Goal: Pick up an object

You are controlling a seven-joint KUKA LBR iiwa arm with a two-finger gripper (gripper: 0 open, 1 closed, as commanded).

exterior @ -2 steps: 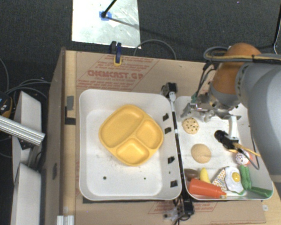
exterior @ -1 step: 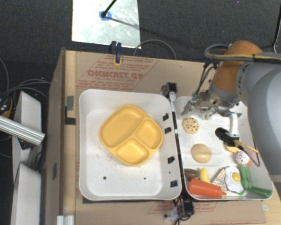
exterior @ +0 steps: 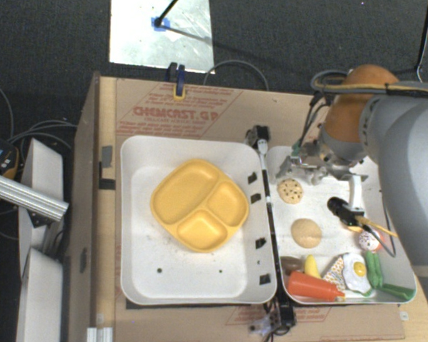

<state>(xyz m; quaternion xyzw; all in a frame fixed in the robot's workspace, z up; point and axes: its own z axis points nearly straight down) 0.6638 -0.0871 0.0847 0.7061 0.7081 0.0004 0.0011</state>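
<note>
The right bin (exterior: pixel 275 206) holds toy foods. A chocolate-chip cookie (exterior: pixel 290 191) lies near its back left, and a tan bun (exterior: pixel 306 232) sits just in front of it. Along the front lie an orange carrot (exterior: pixel 314 286), a small yellow banana (exterior: pixel 310 265), a fried egg (exterior: pixel 355 271) and a green pod (exterior: pixel 380 277). My gripper (exterior: pixel 305 166) hangs over the bin's back left corner, just behind the cookie and apart from it. Nothing shows in its grasp.
A yellow divided plate (exterior: pixel 200 204) lies in the middle of the left bin (exterior: pixel 134 270). A brown piece (exterior: pixel 290 264) sits by the divider, and a small pale ball (exterior: pixel 368 241) at the right. The grey arm (exterior: pixel 407 162) covers the right bin's back right part.
</note>
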